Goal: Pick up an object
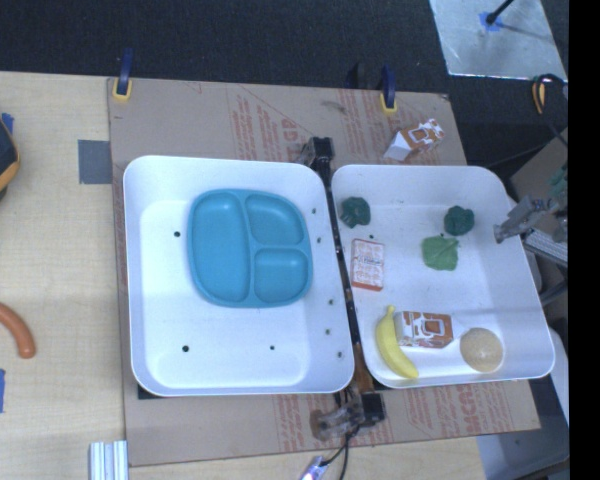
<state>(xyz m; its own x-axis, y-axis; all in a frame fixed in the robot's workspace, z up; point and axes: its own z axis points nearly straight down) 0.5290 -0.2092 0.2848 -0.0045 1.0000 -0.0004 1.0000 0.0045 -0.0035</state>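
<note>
Scanning the right bin [500,268], you find a banana [394,346], a small carton [424,329] touching it, a pale round fruit [481,349], a flat packet [367,264] and three dark green pieces [441,253]. The gripper [520,220] sits at that bin's right rim; you cannot tell its opening. The left bin [160,268] holds a blue divided plate [249,247].

At the 3 o'clock edge of the frame, a small part of the robot arm [536,223] shows: pale grey metal pieces with flat, angular faces, one tapering to a blunt wedge. A touch of teal sits on the grey structure above them. The parts are small and blurred; screws, cables and markings cannot be made out.
</note>
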